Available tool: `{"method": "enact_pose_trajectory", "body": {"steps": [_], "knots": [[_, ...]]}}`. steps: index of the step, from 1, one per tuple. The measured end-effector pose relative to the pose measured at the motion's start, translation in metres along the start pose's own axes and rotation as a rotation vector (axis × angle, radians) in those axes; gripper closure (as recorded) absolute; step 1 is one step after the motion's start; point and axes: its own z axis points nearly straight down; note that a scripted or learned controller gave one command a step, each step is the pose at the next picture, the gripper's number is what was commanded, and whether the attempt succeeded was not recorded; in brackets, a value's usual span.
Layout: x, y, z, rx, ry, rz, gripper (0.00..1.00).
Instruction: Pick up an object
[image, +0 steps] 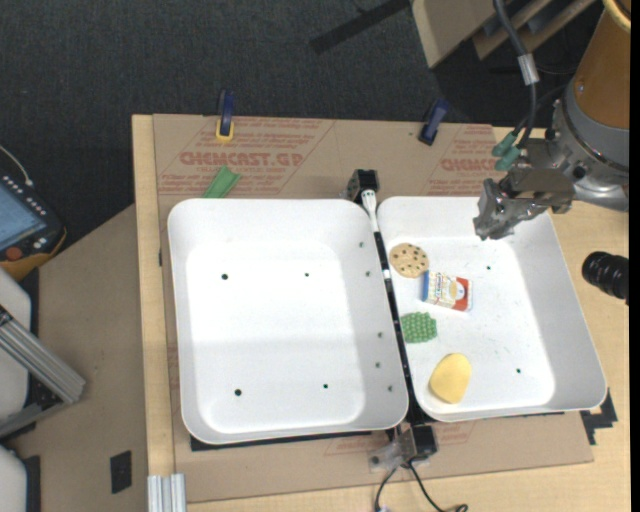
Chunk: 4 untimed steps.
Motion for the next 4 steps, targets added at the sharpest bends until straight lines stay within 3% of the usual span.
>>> {"method": "enact_pose_trajectory", "body": {"steps": [1,2,3,4], "knots": [[0.088,-0.016,-0.035,0.001,0.002,-0.002,1.00],[0.132,-0.015,-0.048,0.002,0.000,0.004,1.00],[0.156,-0.014,-0.062,0.002,0.000,0.006,1.00],[0.204,0.067,-0.106,-0.003,0.001,0.006,1.00]]}}
